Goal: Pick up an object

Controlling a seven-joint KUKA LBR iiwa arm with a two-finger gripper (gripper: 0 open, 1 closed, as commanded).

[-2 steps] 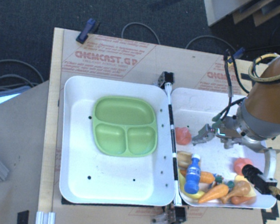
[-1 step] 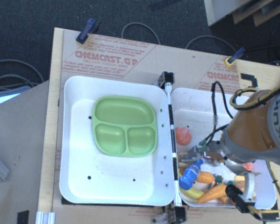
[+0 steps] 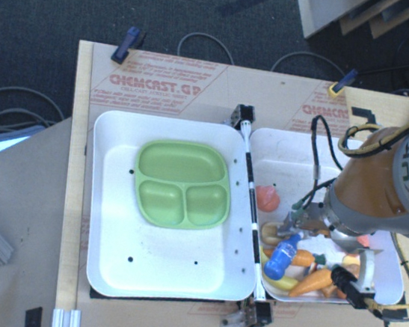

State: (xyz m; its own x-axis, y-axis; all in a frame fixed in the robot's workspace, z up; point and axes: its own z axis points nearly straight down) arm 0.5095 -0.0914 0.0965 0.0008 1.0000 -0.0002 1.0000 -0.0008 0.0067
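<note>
The right bin [image 3: 282,147] holds a heap of small toys at its near end: a blue bottle [image 3: 282,258], an orange carrot [image 3: 311,282], a yellow piece [image 3: 283,283] and a pink-red ball [image 3: 267,199] lying apart, further back. My gripper [image 3: 296,223] hangs low over the heap, just behind the blue bottle, under the grey arm with its orange band [image 3: 367,191]. The arm's wrist covers much of the heap on the right side.
The left bin [image 3: 111,184] carries a green divided plate [image 3: 183,184] in its far half. A black divider rail [image 3: 248,203] runs between the bins. Cables loop over the right bin's back. Blue clamps sit on the cardboard's far edge.
</note>
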